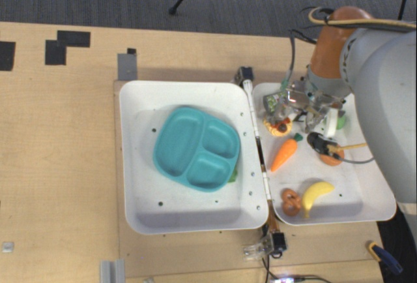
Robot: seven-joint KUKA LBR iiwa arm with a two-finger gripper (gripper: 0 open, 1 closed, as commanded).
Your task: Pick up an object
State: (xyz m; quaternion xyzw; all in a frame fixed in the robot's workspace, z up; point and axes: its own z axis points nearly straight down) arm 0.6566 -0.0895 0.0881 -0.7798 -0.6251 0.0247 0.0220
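My gripper (291, 110) is low over the far left part of the right bin (355, 207). Just below it lies a small orange and red toy (280, 126), close to the gripper; whether it is touched I cannot tell. An orange carrot (284, 153) lies slanted a little nearer the front. A yellow banana (317, 195) and a brown ring-shaped piece (290, 200) rest near the front wall. An orange piece (332, 157) sits to the right of the carrot. A white and green item (338, 122) lies beside the wrist.
The left bin (140, 210) holds a teal divided plate (197, 147) with a green sliver (232, 176) poking out beneath its right edge. The grey arm (384, 92) covers the right side of the right bin. The wall between the bins runs close to the carrot.
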